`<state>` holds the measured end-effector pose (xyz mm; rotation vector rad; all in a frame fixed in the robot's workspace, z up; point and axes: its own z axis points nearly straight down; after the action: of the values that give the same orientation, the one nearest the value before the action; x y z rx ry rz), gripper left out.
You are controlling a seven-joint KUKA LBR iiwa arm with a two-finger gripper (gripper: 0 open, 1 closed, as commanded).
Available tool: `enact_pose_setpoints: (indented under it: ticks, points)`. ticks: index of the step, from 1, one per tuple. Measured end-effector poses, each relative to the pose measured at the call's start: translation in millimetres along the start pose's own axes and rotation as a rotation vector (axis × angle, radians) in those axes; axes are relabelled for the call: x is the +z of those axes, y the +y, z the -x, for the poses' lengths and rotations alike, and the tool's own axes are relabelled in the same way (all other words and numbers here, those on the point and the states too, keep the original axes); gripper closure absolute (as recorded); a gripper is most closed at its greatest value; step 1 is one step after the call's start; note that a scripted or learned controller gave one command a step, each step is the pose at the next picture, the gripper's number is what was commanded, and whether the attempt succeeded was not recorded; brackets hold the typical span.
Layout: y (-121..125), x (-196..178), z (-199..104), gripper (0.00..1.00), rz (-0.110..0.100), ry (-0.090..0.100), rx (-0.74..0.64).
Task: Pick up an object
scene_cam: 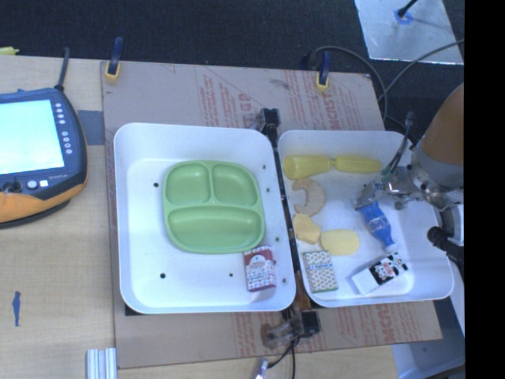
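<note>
My gripper [384, 189] reaches in from the right and hangs over the right bin [426, 290], just above the upper end of a blue tube [379, 226] that lies slanted on the bin floor. Around it in that bin lie two long yellow pieces [308, 166] [357, 163], a pale croissant-shaped piece [310, 197], two yellow chunks [306, 229] [340, 242], a patterned small box [319, 271] and a white box with black marks [379, 273]. I see nothing lifted off the bin floor.
The left bin [138, 212] holds a green divided plate [212, 206] and a small red-and-white carton [259, 268] at its front right. A tablet-like pendant [35, 152] lies on the bench at far left. Clamps and cables sit along the bins' shared edge.
</note>
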<state>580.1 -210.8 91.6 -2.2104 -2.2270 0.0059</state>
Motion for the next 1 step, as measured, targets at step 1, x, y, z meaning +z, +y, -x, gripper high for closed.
enact_pose_setpoints:
  ticks: [1]
  points:
    - [0.7, -11.1, 0.7, 1.00, 0.001, -0.001, -0.002]
